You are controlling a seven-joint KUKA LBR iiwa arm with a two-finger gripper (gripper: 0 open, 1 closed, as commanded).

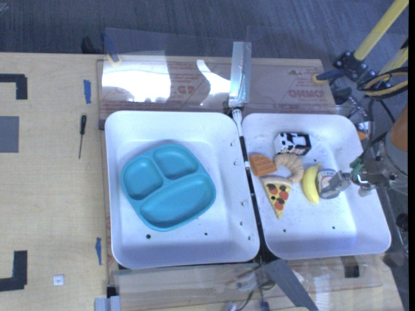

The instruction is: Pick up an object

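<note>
The right white bin (327,237) holds several toy foods. A yellow banana (311,184) lies near its middle, with a pizza slice (278,196) to its left. Further back sit an orange waffle-like piece (262,165), a tan pastry-like toy (291,164) and a black-and-white toy (292,141). My gripper (332,186) reaches in from the right and is low in the bin, right beside the banana's right edge. Nothing is visibly lifted off the bin floor.
The left white bin (130,241) bears a blue divided plate (168,185). A ridge (248,186) separates the two bins. Cables and a yellow bar (382,24) crowd the back right. A screwdriver (82,135) lies on the wooden bench at left.
</note>
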